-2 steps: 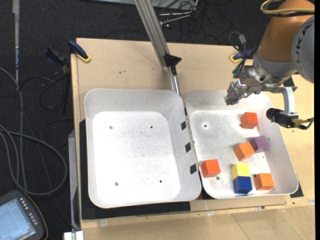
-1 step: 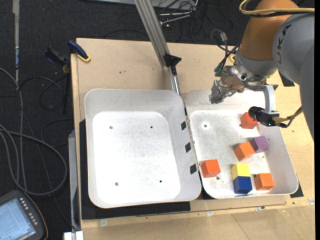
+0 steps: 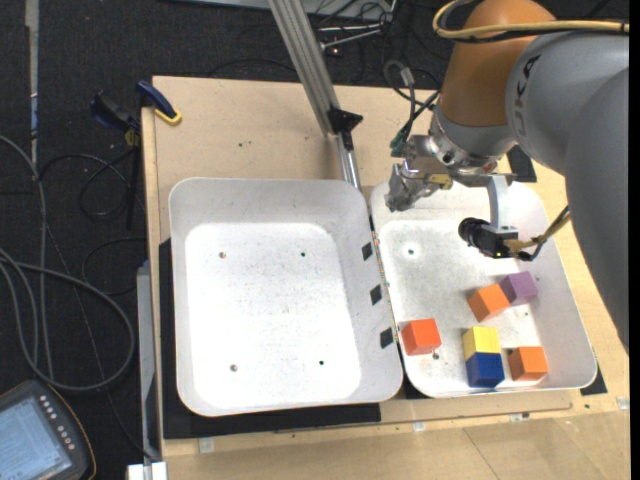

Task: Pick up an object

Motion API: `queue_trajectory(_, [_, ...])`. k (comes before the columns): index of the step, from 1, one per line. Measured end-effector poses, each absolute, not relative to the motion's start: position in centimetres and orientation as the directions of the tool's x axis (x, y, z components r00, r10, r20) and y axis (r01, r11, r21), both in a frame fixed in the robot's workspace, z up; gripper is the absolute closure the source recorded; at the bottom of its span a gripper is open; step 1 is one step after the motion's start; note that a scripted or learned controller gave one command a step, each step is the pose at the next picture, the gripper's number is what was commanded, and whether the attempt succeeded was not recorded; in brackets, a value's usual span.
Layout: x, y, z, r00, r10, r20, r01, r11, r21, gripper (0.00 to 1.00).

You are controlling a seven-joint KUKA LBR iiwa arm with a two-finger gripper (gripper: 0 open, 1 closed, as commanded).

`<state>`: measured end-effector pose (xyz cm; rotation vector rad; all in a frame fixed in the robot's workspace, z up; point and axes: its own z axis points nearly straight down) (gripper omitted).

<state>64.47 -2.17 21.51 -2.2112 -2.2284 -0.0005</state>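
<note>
On the left, the shallow white plastic bin (image 3: 200, 298) sits on the brown wooden counter (image 3: 250, 118) and offers nothing to grasp. The trouble lies to its right. The second white bin (image 3: 440, 258) carries every candidate, all crowded into its near end: an orange cube (image 3: 420, 335) beside the inner wall, a yellow block stacked on a blue one (image 3: 483, 356), another orange cube (image 3: 488, 300) touching a small purple cube (image 3: 519, 287), and a third orange cube (image 3: 527, 363) by the near rim.

The grey hand (image 3: 408, 190) hangs at that bin's far inner corner, well apart from the blocks, close to the rim. The view is poor there, so I cannot tell how its fingers stand; nothing appears held.

The likely risks: a descent where it hovers would close on bare floor or clip the rim. Among the blocks, the touching orange and purple pair leaves little room for a finger, so one could be shoved aside. The cube near the wall could also block a finger.
</note>
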Motion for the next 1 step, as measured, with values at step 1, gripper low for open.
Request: queue_trajectory(1, [64.51, 3.58, 21.19, -0.008, 1.000, 0.002, 1.000, 0.008, 0.000, 1.00])
